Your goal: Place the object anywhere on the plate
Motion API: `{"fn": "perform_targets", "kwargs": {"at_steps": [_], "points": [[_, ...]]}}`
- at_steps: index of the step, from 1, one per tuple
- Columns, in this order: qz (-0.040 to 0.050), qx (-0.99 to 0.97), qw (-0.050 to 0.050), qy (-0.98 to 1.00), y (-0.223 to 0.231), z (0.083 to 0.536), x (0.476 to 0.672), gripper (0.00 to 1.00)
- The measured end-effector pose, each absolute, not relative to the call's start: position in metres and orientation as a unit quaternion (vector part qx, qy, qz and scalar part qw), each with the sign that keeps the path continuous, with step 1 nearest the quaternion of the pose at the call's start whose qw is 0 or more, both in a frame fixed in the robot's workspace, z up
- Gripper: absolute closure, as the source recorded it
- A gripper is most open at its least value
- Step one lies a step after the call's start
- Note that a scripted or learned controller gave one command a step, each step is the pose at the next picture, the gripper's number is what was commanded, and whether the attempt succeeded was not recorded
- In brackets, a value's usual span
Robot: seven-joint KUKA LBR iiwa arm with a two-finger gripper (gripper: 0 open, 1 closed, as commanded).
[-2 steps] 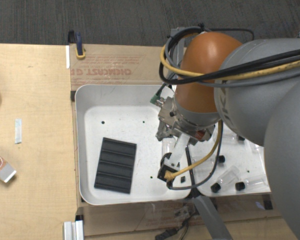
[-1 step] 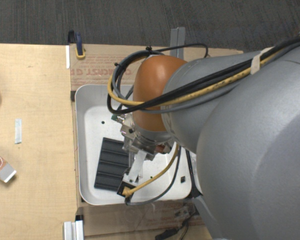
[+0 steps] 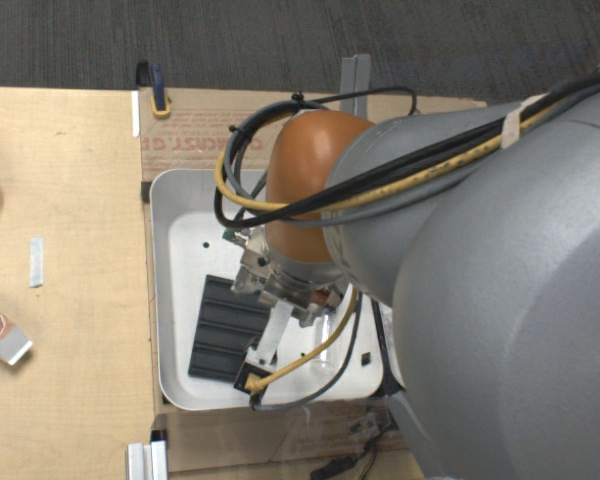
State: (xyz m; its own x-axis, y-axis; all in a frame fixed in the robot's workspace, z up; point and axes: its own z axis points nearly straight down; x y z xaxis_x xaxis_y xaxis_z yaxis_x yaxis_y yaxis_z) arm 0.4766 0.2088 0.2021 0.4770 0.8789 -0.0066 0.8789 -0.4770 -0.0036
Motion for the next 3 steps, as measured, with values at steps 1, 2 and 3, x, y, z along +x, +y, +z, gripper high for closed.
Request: {"fn": "perform_targets", "kwargs": {"at_steps": [1,2,3], "points": [[-0.0023,0.746,0.0,0.666,0.225,0.239,0.477,0.0],[-0.0033,0.821,0.0,0.571,0.226,0.092,0.476,0.0],[-0.0026,0.811,0.0,0.585,0.228,0.173,0.477,0.0]]}}
